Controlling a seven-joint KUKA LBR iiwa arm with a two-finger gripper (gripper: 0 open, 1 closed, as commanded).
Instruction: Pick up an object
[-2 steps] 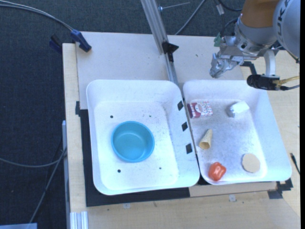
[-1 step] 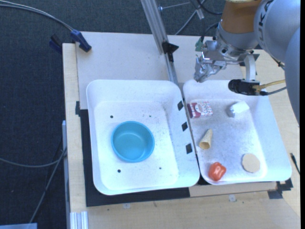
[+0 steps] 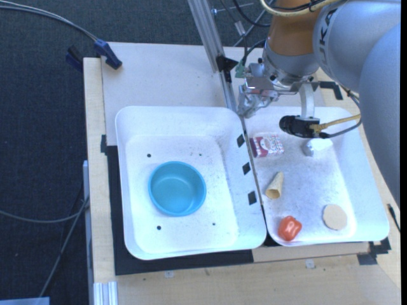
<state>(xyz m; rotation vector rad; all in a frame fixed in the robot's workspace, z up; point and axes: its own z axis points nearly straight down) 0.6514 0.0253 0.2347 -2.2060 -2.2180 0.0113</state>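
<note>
— Where's the end effector (image 3: 249,107)?
— At the right bin's (image 3: 356,170) 11 o'clock corner (grip state: can't tell).
— And the objects?
— Red packet (image 3: 266,146) just below; cone (image 3: 274,185), tomato (image 3: 289,228) toward 6.

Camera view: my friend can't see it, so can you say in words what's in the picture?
A grey robot arm's gripper hangs over the far edge of the right bin, which holds a small red-and-white packet, a cone, a red toy and a tan disc. The left bin holds a blue bowl.
</note>
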